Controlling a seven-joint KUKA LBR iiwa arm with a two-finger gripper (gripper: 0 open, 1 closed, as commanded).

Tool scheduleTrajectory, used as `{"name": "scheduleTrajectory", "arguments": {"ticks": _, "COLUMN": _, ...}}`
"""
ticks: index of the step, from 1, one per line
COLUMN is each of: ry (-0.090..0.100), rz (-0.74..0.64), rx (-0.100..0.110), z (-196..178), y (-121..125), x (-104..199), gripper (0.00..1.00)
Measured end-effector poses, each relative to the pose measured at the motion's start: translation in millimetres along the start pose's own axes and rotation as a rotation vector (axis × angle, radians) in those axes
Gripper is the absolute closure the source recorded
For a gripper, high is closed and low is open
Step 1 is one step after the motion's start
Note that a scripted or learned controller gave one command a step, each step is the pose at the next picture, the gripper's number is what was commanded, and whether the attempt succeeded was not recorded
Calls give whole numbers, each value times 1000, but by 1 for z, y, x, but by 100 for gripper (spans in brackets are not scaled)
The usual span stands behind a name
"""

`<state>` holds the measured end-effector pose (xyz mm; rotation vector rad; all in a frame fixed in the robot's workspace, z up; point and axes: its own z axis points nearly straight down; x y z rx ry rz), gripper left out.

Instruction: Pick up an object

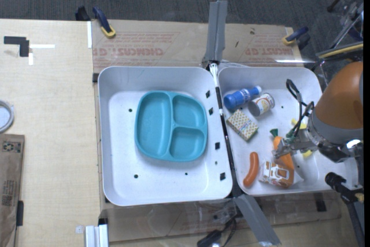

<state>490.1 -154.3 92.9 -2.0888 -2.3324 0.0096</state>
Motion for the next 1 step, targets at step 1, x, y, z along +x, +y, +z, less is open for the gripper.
{"name": "scheduleTrajectory", "arguments": {"ticks": 1, "ry": -5, "rz": -18, "rx": -10, "z": -143, "y": -7, "x": 63, "gripper": 100}}
